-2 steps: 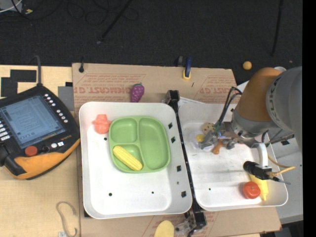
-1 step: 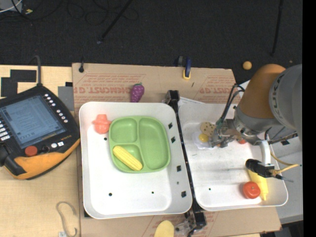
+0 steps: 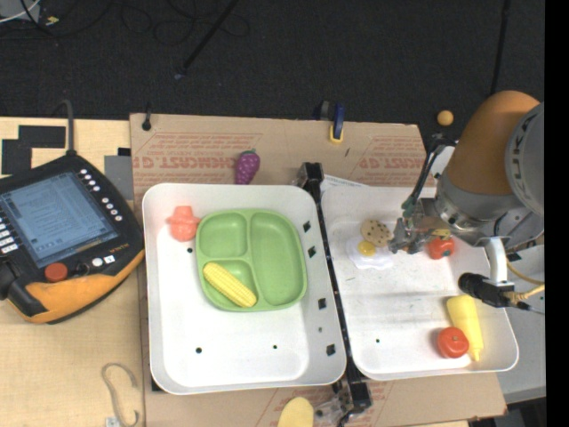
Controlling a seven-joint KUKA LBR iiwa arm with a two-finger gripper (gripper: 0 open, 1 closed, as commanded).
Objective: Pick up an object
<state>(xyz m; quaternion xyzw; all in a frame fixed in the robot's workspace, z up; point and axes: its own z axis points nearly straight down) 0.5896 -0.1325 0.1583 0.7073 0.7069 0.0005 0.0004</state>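
My gripper hangs low over the back part of the right bin. Just to its left lie a brown speckled cookie and a small fried egg with a yellow yolk. A small red object sits just to its right, partly covered by the wrist. Nothing shows held in the gripper. Near the front right corner of that bin lie a yellow banana and a red tomato, touching each other.
The left bin holds a green divided plate with a yellow corn cob and a pink toy. Purple grapes lie on the cardboard behind. A teach pendant sits at far left.
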